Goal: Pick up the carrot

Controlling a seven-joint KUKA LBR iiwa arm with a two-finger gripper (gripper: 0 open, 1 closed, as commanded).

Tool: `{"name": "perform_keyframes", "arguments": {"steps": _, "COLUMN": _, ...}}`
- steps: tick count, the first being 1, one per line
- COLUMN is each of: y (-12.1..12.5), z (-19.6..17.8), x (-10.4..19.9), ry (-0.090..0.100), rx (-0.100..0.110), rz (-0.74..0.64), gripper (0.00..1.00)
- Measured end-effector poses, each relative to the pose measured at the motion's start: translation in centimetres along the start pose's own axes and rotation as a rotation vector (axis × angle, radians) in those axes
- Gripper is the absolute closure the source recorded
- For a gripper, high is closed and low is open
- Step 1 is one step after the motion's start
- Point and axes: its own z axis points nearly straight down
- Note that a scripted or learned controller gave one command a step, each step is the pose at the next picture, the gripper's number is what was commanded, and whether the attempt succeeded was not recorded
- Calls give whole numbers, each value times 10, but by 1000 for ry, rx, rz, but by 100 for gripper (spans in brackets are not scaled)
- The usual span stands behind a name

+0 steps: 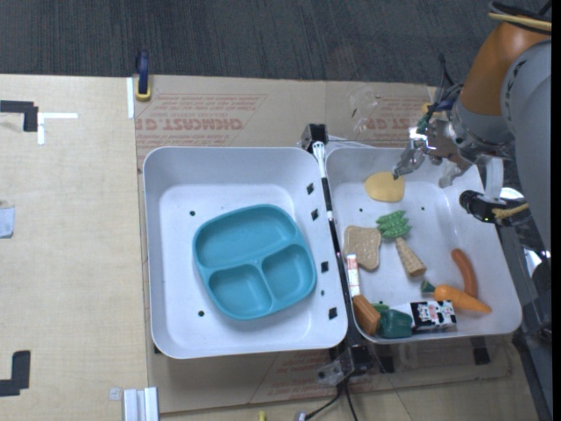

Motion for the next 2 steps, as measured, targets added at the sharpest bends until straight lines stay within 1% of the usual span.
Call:
{"name": "perform_keyframes", "arguments": {"steps": 1, "y": -1, "z": 49, "x": 9, "ry": 2, "rx": 1, "rz": -344, "gripper": 0}}
{"name": "perform_keyframes", "arguments": {"steps": 2, "y": -6, "z": 50, "x": 30, "ry": 2, "rx": 4, "rz": -72, "gripper": 0}}
